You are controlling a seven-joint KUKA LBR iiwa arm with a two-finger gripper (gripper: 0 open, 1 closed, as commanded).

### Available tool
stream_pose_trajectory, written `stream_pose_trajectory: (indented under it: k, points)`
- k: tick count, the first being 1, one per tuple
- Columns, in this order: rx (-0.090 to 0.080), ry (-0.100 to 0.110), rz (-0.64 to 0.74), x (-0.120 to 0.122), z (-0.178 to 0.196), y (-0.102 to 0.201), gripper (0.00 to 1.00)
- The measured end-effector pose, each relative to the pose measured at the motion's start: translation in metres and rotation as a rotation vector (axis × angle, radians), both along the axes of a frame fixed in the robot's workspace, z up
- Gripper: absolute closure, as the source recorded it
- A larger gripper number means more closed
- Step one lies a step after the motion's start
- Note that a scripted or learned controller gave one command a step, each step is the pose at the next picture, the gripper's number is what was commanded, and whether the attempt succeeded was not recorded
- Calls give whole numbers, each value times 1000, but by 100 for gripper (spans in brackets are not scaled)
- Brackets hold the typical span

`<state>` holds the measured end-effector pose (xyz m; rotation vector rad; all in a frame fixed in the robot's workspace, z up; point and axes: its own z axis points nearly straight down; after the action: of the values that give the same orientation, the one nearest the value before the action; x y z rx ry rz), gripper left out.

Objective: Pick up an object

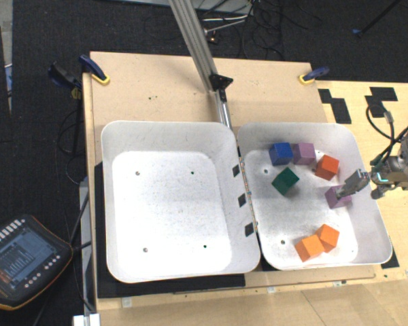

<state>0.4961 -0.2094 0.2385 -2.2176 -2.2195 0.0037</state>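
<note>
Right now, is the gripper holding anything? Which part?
Cannot be told. The gripper sits at the right bin's right edge, right beside a purple block, but no block shows between its fingers.

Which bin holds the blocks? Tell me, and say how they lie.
The right bin holds them all: blue block, green block, two purple, three orange. All lie on its floor, none stacked; the left bin has none.

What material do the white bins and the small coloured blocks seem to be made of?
White bins: probably moulded plastic, smooth with dark speckles and rounded corners. Coloured blocks such as the green block: matte, flat-faced, perhaps painted wood or foam; the look leaves it open.
</note>
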Motion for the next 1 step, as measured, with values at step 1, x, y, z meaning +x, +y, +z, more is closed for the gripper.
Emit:
stream_pose_trajectory:
  k: [1]
  points:
    - [-1,-5,0,1,2,0,0]
